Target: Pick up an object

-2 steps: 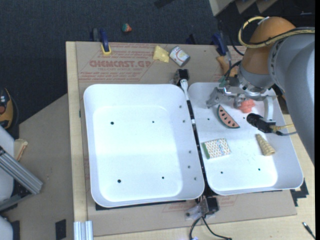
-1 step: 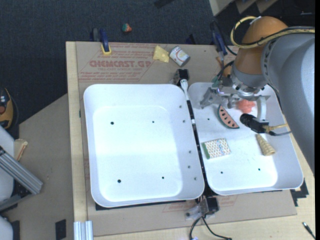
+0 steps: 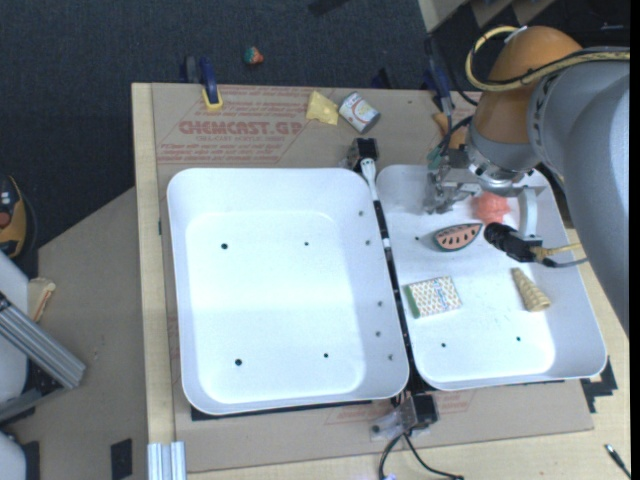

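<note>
Bench (image 3: 250, 138): two bins side by side. Right bin (image 3: 560, 353): slice (image 3: 457, 237) mid-rear; ball (image 3: 491, 207) behind it at rear edge; packet (image 3: 433, 296) near left edge; cone (image 3: 531, 289) near right edge. Gripper (image 3: 440, 196) at rear-left corner.

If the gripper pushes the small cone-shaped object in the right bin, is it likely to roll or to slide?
The cone lies on its side on the smooth floor of the right bin, so a push would probably roll it. Because it tapers, it would likely curve instead of going straight. It looks small and probably light, so a slight nudge may move it.
</note>
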